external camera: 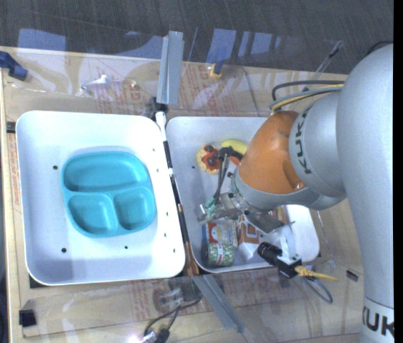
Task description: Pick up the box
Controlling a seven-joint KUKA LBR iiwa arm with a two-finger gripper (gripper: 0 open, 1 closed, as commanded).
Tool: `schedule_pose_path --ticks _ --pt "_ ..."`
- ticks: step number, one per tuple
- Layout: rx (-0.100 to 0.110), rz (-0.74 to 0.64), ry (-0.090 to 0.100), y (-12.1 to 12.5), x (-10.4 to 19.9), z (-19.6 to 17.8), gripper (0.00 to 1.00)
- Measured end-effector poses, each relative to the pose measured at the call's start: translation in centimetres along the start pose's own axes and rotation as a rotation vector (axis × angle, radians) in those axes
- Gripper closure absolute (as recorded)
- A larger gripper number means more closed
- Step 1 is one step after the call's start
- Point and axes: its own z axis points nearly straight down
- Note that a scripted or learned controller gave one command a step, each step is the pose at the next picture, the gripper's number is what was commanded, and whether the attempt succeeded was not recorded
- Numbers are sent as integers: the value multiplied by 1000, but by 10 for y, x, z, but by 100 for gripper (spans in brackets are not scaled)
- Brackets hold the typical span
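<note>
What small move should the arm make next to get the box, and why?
Probably a short, slow descent straight down. The grey arm with the orange band already hangs over the right white bin, with its gripper just above the printed cardboard box at the bin's near wall. Whether the box is gripped yet cannot be judged, so I would lower before closing.

We see a tray in the left bin; at three o'clock, the right bin holds a box.
</note>
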Motion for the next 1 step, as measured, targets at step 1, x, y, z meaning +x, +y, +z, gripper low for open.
schedule_pose_path --ticks 1 --pt "0 2 -3 0 -2 -1 0"
